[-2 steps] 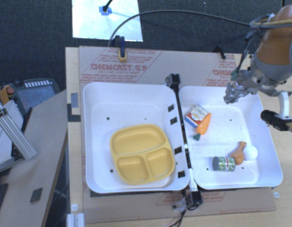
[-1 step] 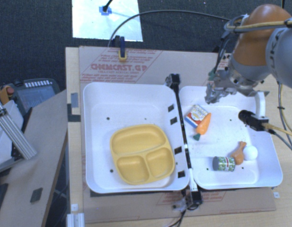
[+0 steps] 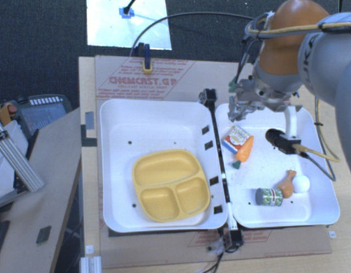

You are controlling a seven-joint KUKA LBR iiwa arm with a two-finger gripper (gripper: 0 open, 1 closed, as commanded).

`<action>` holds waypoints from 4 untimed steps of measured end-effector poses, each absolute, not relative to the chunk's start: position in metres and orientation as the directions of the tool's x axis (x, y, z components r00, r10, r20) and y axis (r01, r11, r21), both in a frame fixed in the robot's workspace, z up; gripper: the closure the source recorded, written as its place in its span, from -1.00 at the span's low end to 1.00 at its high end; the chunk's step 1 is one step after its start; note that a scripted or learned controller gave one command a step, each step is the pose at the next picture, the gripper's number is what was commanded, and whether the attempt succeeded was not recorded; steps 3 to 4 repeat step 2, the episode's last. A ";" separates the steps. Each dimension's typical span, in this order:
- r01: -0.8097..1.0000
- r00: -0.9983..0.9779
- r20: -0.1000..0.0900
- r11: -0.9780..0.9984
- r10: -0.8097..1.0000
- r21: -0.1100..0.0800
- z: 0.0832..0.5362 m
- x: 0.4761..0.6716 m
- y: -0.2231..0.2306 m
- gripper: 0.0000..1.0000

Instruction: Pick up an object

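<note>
Camera view showed the gripper (image 3: 236, 111) hanging over the far left corner of the right bin (image 3: 320, 209), nothing between its fingers; whether they stood open or closed could not be told from this slant. The nearest candidates were the small carton (image 3: 236, 135) and the toy carrot (image 3: 244, 148) touching it, both lying just nearer the camera than the gripper and close to the divider between the bins. A green can (image 3: 269, 197), a drumstick (image 3: 287, 183) and a white egg (image 3: 301, 183) sat well apart from it, toward the near right corner.

To do this step well, the arm would probably need to shift slightly toward the camera, centre over one item and not the seam between the carton and carrot, then descend straight. The yellow tray (image 3: 169, 183) in the left bin (image 3: 115, 152) looked awkward to pinch.
</note>
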State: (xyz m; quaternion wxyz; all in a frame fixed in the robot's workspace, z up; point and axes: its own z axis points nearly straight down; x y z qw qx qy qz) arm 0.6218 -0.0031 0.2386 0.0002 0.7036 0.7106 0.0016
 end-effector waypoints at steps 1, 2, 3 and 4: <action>1.000 -0.009 0.001 0.009 1.000 0.002 0.228 0.628 0.046 1.00; 1.000 -0.010 0.002 0.010 1.000 0.001 0.233 0.620 0.105 1.00; 1.000 -0.010 0.002 0.010 1.000 0.001 0.233 0.620 0.105 1.00; 1.000 -0.010 0.002 0.010 1.000 0.001 0.233 0.620 0.105 1.00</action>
